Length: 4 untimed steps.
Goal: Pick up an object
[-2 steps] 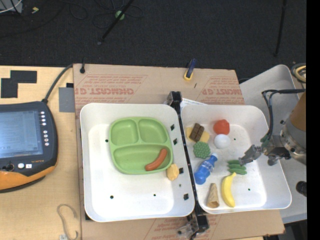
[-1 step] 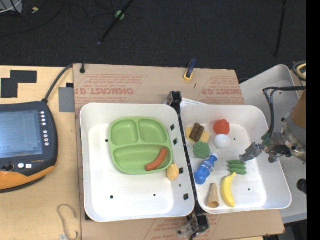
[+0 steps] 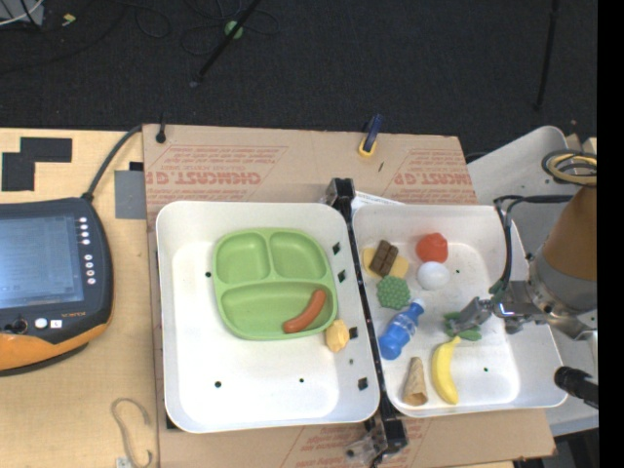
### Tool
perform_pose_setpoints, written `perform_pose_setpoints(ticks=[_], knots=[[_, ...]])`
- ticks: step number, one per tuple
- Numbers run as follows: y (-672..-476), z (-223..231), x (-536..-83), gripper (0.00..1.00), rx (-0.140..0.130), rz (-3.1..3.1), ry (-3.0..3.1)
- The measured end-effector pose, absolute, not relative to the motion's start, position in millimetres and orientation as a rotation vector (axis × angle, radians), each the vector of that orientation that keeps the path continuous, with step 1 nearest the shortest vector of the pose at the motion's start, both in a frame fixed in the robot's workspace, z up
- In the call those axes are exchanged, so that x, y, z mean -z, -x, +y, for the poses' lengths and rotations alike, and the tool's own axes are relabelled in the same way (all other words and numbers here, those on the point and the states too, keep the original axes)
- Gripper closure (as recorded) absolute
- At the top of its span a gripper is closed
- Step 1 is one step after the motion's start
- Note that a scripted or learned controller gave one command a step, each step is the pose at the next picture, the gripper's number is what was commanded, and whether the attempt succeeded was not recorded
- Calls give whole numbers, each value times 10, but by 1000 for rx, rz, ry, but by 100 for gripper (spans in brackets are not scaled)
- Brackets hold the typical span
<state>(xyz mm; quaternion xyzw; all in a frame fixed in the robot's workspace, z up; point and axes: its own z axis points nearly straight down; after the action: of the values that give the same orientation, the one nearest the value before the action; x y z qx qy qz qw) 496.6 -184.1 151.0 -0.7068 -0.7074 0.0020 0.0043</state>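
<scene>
Red lettering is printed on the cardboard sheet (image 3: 292,169) under the two bins, upside down from here. Behind the left bin it looks like "OHMCRAFT" or similar, though I can't be sure of the letters; the same print repeats behind the right bin and along the front edge, too small to read.

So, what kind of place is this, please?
Most likely a robotics lab bench for grasping tests. Two white bins sit on cardboard, holding toy food such as a banana and a sausage, and a control pendant lies beside them.
</scene>
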Motion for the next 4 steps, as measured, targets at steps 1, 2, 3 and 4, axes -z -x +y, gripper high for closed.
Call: perform_pose_setpoints(ticks=[1,2,3,4], knots=[[-4942,-1809,-1077,0,-4,-2218,2215],[-4947,-1785,-870,0,-1,-2220,2217],[-4949,-1802,-984,100,0,-2215,2224],[-4867,-1875,-1495,100,1,-2214,2230]])
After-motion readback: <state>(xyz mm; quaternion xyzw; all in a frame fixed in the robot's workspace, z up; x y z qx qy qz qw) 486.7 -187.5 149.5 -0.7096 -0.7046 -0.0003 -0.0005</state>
